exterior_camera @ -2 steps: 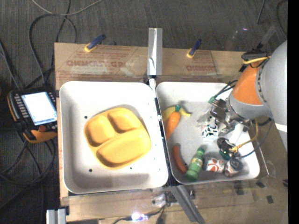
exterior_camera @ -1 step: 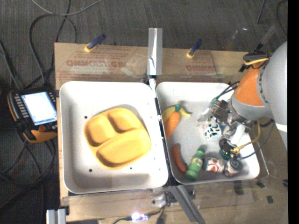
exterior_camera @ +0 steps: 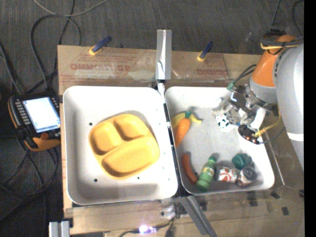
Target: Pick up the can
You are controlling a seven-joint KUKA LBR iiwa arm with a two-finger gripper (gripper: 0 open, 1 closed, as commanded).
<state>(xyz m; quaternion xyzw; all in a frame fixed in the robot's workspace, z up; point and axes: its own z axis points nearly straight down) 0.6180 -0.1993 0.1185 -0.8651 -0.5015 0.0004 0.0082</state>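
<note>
The can (exterior_camera: 232,175) lies on its side near the front right corner of the right bin (exterior_camera: 207,137); it is red and white with a silver end facing right. My gripper (exterior_camera: 224,116) hangs over the back right part of that bin, well behind the can and apart from it. The grey arm with its orange band (exterior_camera: 266,70) comes in from the right edge.
The right bin also holds a green bottle (exterior_camera: 207,172) just left of the can, a teal object (exterior_camera: 241,159) behind it, a red sausage (exterior_camera: 188,167), a carrot (exterior_camera: 182,128) and a banana (exterior_camera: 193,117). A yellow divided tray (exterior_camera: 124,144) lies in the left bin (exterior_camera: 74,132).
</note>
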